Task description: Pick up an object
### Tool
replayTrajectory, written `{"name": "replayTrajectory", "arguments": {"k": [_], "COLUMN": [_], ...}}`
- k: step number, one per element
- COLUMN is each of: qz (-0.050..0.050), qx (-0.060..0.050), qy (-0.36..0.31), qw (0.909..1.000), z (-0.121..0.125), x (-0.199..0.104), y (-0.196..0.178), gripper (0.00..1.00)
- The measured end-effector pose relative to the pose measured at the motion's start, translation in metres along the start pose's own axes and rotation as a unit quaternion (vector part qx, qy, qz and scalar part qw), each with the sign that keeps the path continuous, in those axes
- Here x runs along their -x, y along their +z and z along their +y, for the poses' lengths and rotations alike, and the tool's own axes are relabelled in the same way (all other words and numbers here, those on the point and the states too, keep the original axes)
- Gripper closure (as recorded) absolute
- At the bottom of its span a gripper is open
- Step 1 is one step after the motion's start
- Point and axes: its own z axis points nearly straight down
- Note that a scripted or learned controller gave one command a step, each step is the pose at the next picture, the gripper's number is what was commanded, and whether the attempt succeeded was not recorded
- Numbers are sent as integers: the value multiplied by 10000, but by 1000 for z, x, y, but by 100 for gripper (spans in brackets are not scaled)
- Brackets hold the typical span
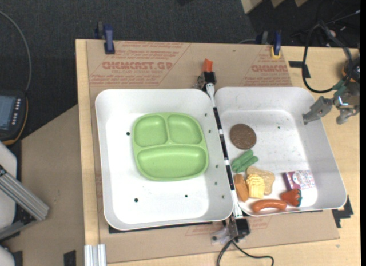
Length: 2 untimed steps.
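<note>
The right bin (274, 102) holds several toy foods along its near-left side. There is a brown round disc (243, 136), a green pod (244, 162), a yellow lumpy piece (258, 182) and an orange carrot-like piece (242, 189). Near the front rim lie an orange-red sausage (267, 206), a small red piece (291, 197) and a purple-and-white packet (301, 179). My gripper (324, 117) hangs over the bin's far right rim, open, with nothing between its fingers. It is well apart from all the objects.
The left bin (114, 190) holds a green three-compartment plate (170, 146). A black divider strip (221, 145) with clips runs between the bins. Clamps (107, 36) sit at the board's back edge. Cables hang at the far right by the arm.
</note>
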Motion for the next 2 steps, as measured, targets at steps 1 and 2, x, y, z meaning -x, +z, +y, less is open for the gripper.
{"name": "replayTrajectory", "arguments": {"k": [1, 2], "qz": [36, -6], "qx": [-61, 20], "qy": [-34, -13], "qw": [10000, 10000], "z": [-30, 32], "x": [-91, -93], "y": [109, 157], "gripper": [0, 0]}}
